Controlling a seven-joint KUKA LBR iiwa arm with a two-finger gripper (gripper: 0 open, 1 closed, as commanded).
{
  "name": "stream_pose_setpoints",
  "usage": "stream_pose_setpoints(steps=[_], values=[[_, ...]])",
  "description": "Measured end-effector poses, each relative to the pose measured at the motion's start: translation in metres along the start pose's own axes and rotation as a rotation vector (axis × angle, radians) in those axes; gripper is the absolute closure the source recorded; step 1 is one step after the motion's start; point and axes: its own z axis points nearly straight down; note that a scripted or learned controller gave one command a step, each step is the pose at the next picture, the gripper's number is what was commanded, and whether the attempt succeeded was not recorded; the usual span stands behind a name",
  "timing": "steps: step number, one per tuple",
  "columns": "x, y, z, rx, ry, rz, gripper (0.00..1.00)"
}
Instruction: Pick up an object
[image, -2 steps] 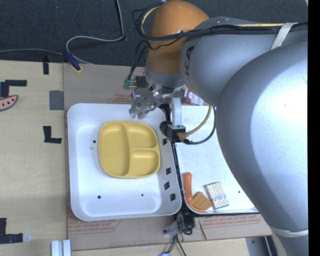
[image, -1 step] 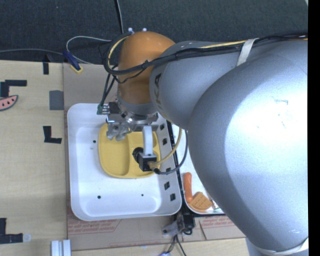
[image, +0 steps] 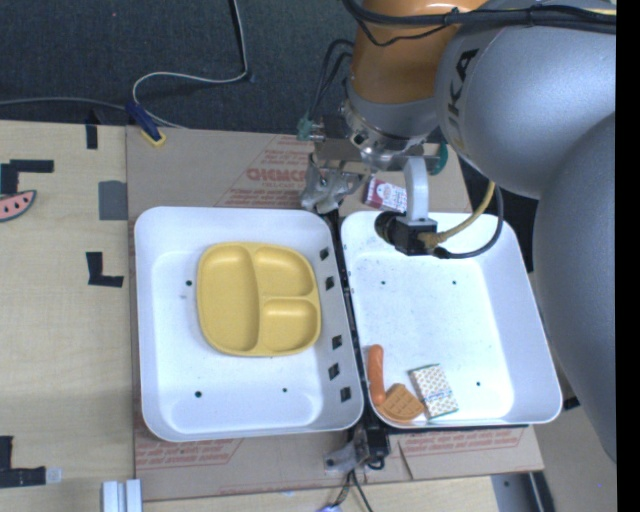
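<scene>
The jaws (image: 330, 190) are seen at the far rim of the right-hand shallow white bin (image: 500, 300), near its far-left corner; whether they are open or shut cannot be told, and nothing is seen held. Candidate objects lie together at that bin's near-left corner, well apart from the jaws: an orange carrot-shaped toy (image: 376, 366), a tan biscuit-like piece (image: 402, 404) and a small speckled white packet (image: 434, 390). One item is best chosen, probably the packet, and approached from above, away from the bin wall.
</scene>
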Motion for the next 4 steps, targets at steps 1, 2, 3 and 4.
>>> stream_pose_setpoints(steps=[1,2,3,4], values=[[-0.051,0.037,0.077,0.005,-0.001,0.000,1.00],[-0.040,0.056,0.154,0.005,0.000,-0.002,1.00],[0.007,-0.004,0.080,0.002,0.003,-0.004,1.00],[0.042,0.057,0.235,-0.009,0.006,-0.004,1.00]])
